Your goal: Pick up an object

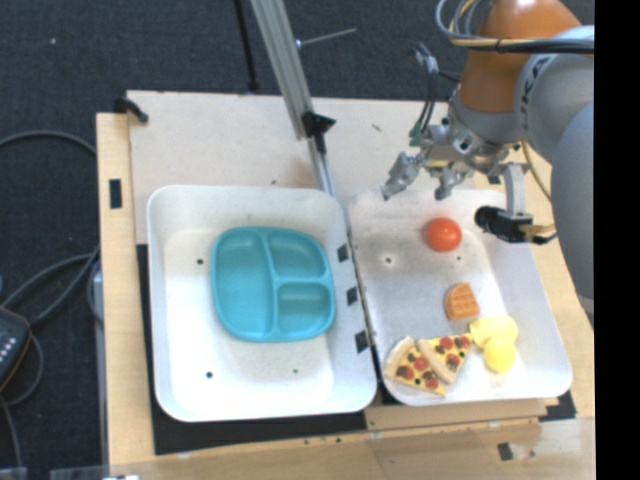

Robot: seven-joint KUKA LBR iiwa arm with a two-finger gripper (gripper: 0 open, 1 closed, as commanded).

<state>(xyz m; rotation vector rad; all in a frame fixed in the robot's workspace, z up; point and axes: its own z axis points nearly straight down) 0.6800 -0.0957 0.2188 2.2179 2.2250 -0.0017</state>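
Here the gripper (423, 178) hangs with fingers (399, 177) spread and bare over the right bin (520, 298), the tomato (444, 234) at its 5 o'clock.

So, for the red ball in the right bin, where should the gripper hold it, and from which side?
Probably across the widest middle of the red ball, coming straight down from above. It is round and sits apart from the other toys, so the gripper has room on both sides.
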